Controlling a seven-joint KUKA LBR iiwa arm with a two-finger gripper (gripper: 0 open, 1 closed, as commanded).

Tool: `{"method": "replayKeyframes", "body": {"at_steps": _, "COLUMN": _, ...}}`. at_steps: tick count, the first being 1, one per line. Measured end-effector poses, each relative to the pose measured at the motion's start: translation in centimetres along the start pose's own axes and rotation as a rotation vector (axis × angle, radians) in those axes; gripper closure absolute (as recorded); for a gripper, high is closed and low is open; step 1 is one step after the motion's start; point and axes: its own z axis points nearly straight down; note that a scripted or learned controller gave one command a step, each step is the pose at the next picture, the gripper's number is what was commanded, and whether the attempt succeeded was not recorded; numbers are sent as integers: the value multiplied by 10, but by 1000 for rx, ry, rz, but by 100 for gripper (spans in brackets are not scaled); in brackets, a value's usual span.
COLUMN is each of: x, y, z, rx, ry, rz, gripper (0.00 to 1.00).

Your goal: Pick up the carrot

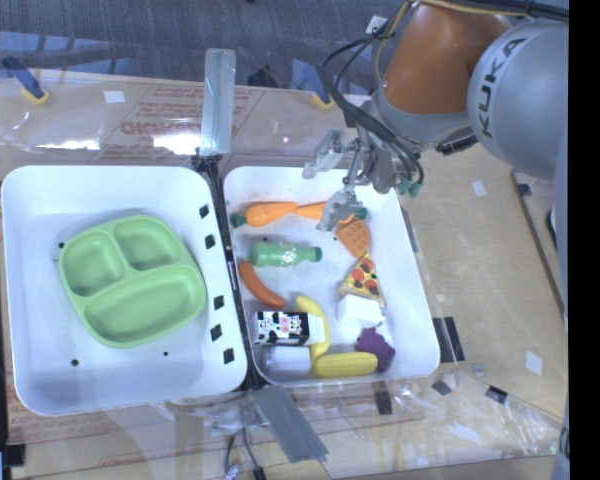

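Observation:
The carrot (275, 212) lies flat near the far end of the right bin (420, 308). It is orange, with its green top pointing left and its thin tip pointing right. My gripper (342, 208) hangs low over the bin's far right part, right at the carrot's thin tip and just above a ridged orange wedge (355, 236). The carrot rests on the bin floor. The wrist and cables hide part of the gripper.
Also in the right bin are a green bottle (285, 256), an orange sausage (260, 283), a pizza slice (362, 280), a white block (358, 311), a milk carton (282, 328), a banana (315, 323), corn (345, 364) and purple grapes (377, 346). A green divided plate (130, 278) sits in the left bin (30, 208).

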Motion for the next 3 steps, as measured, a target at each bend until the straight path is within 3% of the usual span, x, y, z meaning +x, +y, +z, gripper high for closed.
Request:
{"method": "replayKeyframes", "body": {"at_steps": 1, "x": -12, "y": -26, "z": 125, "rx": -2, "ry": 8, "rz": 145, "gripper": 0}}
{"method": "replayKeyframes", "body": {"at_steps": 2, "x": -16, "y": -24, "z": 108, "rx": 0, "ry": -4, "rz": 135, "gripper": 100}}
{"method": "replayKeyframes", "body": {"at_steps": 3, "x": -5, "y": 77, "z": 40, "rx": -2, "ry": -5, "rz": 381, "gripper": 100}}
